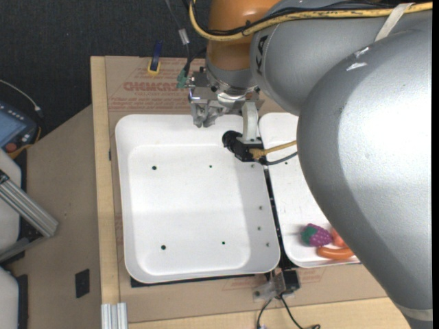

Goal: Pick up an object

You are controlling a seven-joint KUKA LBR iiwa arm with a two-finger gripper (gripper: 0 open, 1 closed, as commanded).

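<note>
The gripper (pixel 204 117) hung over the far edge of the left bin (pixel 137 204) with nothing seen in it, fingers too blurry to judge, while the purple and orange toys (pixel 322 242) lay well apart in the right bin (pixel 291 184), near its front.

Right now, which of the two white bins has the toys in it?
The right bin, mostly hidden under the arm: a purple toy and an orange one lie at its near edge. The gripper is over the left bin's far edge.
</note>
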